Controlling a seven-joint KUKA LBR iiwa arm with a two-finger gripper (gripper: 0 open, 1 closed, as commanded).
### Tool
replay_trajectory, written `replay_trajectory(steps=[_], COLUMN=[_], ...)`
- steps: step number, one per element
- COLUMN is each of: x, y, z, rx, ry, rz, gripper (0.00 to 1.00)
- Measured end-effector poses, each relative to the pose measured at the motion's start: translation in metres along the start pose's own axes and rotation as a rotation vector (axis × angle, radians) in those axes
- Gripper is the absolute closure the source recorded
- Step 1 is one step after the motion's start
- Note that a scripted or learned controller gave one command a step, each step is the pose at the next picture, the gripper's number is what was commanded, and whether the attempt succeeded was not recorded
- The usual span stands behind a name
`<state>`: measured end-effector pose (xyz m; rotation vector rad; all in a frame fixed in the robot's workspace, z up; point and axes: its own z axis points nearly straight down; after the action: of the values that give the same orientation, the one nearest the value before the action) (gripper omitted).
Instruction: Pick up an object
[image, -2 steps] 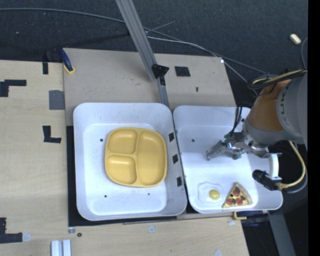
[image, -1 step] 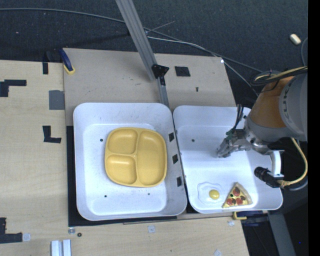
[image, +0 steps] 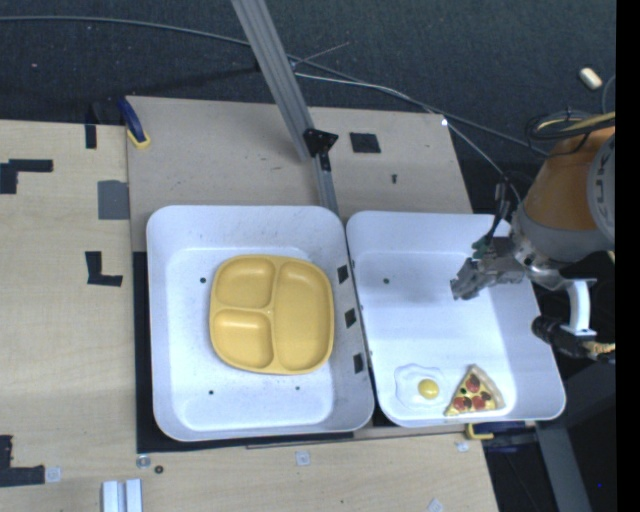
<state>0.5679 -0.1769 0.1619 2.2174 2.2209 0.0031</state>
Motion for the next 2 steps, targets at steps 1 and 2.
replay_trajectory(steps=[1,2], x=[0.000,0.000], y=[0.003,0.004], z=[-0.043,-0.087], rx=[0.000,0.000], ry=[0.000,0.000], rz=[0.000,-0.001], gripper=[1.00,1.00])
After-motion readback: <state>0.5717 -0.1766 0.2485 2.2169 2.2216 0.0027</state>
